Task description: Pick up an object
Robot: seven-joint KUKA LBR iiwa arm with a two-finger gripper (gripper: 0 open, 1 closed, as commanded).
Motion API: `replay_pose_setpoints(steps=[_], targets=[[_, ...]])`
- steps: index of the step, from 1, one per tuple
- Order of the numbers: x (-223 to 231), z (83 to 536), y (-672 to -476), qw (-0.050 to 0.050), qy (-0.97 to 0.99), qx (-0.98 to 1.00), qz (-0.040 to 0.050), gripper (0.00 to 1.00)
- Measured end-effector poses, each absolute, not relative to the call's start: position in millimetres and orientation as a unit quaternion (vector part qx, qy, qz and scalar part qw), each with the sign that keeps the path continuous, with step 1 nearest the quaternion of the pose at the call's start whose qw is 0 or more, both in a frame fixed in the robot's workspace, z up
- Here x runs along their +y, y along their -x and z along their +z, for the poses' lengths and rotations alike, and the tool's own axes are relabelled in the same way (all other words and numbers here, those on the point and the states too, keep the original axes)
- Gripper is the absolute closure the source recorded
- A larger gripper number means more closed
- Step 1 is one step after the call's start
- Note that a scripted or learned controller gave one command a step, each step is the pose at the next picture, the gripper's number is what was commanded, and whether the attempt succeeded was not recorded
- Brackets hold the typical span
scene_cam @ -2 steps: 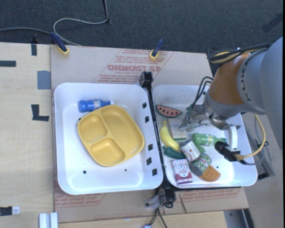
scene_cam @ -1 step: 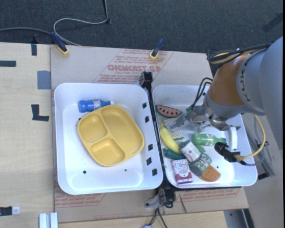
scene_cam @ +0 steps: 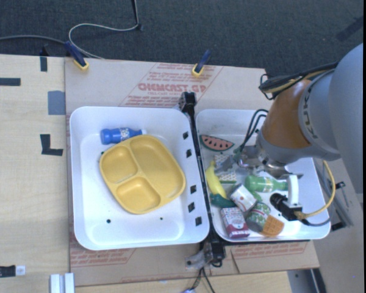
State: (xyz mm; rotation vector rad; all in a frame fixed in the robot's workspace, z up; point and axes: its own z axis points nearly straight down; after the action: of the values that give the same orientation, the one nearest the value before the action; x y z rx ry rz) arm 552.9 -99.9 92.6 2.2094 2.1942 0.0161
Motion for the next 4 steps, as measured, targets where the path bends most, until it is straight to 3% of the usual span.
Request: replay_pose_setpoints(steps=[1, 2, 3, 4], targets=[[-100, 90, -574.9, 0.006, -0.708, 0.706, 0.0007, 0.0], [-99, 91, -568.3, 0.01, -0.709, 0.706, 0.0036, 0.0], [-101, 87, -599.3, 0.006, -0.708, 0.706, -0.0009, 0.0], [-98, 95, -598.6, 0.002, -0.707, 0.707, -0.0007, 1.0]])
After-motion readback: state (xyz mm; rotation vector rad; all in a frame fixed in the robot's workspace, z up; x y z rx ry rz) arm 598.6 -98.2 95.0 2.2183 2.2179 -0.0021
